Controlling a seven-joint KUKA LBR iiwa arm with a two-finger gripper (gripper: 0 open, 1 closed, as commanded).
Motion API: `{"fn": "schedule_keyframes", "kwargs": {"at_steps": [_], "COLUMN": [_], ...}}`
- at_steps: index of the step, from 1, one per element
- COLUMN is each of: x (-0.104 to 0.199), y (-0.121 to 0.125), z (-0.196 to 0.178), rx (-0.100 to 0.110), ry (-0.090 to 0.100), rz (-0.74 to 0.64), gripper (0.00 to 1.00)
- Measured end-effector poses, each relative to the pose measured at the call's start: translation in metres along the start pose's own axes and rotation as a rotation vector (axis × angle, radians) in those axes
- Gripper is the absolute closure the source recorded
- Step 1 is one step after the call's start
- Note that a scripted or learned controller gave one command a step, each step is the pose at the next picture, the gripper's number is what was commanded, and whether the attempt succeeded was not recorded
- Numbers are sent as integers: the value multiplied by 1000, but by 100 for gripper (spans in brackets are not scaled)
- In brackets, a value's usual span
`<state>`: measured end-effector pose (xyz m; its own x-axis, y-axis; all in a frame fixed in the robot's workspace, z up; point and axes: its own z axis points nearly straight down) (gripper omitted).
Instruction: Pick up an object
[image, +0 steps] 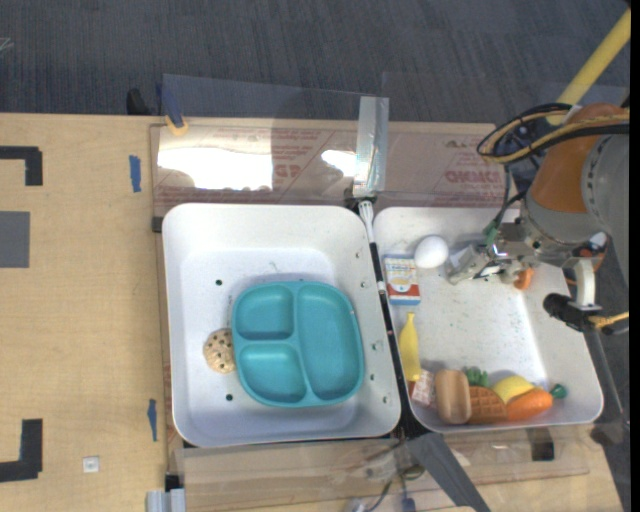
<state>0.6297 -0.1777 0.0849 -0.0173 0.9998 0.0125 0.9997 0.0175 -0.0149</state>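
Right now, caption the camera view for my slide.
Gripper hovers in right bin beside white egg; teal tray fills left bin.

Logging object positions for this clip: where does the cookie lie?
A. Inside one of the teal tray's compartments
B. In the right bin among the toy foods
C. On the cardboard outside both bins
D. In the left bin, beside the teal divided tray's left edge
D: the cookie lies on the floor of the left bin, against the left edge of the teal divided tray, not in a compartment.

cam: fixed overhead — slanted down | covers both bins (190, 300)
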Motion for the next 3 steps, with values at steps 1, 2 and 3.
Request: {"fn": "schedule_keyframes", "kwargs": {"at_steps": [1, 2, 3], "x": [-1, -15, -30], "y": [-30, -61, -21], "z": [-54, -27, -3], "rx": [-19, -11, -18], "ry": [-12, -12, -4], "rz": [75, 2, -194], "gripper": [0, 0, 0]}}
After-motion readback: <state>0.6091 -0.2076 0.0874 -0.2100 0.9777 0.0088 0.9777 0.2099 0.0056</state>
